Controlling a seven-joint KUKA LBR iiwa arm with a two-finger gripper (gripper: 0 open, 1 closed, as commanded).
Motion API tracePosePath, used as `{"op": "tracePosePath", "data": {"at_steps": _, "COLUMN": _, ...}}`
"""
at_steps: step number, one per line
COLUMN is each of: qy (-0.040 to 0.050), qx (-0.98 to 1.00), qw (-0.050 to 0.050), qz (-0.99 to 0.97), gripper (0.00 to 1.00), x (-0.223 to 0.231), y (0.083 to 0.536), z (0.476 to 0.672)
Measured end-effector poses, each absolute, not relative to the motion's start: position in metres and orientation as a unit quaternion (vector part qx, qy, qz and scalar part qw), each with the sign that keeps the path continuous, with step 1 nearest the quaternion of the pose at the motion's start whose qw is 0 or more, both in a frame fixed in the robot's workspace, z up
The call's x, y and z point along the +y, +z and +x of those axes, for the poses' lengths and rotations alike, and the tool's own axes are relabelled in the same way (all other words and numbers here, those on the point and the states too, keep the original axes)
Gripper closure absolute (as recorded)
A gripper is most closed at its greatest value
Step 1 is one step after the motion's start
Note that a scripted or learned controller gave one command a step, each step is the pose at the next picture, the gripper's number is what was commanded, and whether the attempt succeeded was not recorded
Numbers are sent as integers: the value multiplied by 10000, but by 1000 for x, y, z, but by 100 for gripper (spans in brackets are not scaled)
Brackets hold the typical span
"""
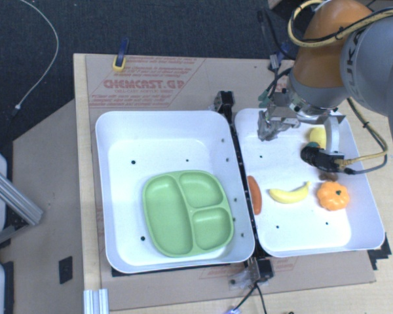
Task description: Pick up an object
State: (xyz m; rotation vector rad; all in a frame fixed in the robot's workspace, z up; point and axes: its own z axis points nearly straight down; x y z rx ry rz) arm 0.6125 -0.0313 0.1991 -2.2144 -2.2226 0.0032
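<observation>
Gripper (270,128) sits up-left of banana (289,193) over right bin (301,234), open or closed unclear. Carrot (255,195) is just left of banana, pumpkin (333,196) just right. Yellow item (316,136) above banana is half hidden, unidentifiable.

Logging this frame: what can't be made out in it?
Yellow object in right bin: camera view, largely hidden behind the wrist; kind unclear.
Arm: cut off by top and right edges.
Small print on the board behind the bins: too small to read.
</observation>
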Motion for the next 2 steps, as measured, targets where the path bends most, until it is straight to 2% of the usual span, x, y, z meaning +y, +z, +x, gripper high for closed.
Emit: {"op": "tracePosePath", "data": {"at_steps": 2, "qy": -1, "qx": -7091, "qw": 20, "qz": -7051, "gripper": 100, "x": 67, "y": 231, "z": 558}}
